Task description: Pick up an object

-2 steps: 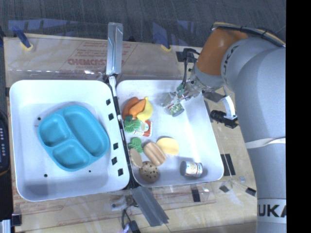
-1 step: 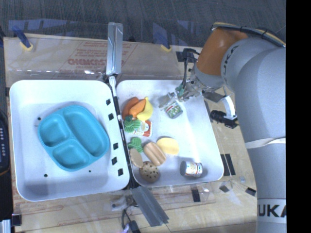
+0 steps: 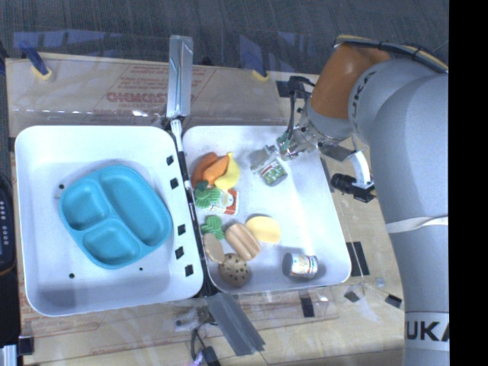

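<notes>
Two bins [image 3: 30,204], tool [image 3: 268,165] low over the right one

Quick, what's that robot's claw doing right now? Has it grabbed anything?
Gripper: down in the right bin, at a small green and white object. Whether it is open, shut or holding that object cannot be told from this view.

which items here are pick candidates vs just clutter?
Pick candidates, right bin: carrot, banana, broccoli, hot dog, yellow piece, cookie, can, small packet by the gripper.

Just lying about: blue divided tray in left bin.
</notes>
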`<state>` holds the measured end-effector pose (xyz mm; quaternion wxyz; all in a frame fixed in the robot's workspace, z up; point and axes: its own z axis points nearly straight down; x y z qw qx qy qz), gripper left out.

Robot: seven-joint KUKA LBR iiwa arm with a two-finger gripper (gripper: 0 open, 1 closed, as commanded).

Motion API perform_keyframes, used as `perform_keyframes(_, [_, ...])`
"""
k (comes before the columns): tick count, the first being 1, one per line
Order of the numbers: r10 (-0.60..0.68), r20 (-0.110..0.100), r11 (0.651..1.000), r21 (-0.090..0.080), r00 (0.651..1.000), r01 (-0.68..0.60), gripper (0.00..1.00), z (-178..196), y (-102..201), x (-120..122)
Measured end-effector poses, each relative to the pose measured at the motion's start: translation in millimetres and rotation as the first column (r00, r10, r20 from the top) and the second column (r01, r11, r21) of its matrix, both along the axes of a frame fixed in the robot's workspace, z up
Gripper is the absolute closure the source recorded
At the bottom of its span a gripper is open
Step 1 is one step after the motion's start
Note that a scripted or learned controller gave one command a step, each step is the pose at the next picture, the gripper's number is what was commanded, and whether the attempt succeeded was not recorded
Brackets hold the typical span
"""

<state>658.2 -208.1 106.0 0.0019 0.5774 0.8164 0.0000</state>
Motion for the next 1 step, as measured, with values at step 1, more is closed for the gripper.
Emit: perform_keyframes(1, [0.172, -0.003, 0.985, 0.002, 0.985, -0.172, 0.0, -12.5, 0.6, 0.4])
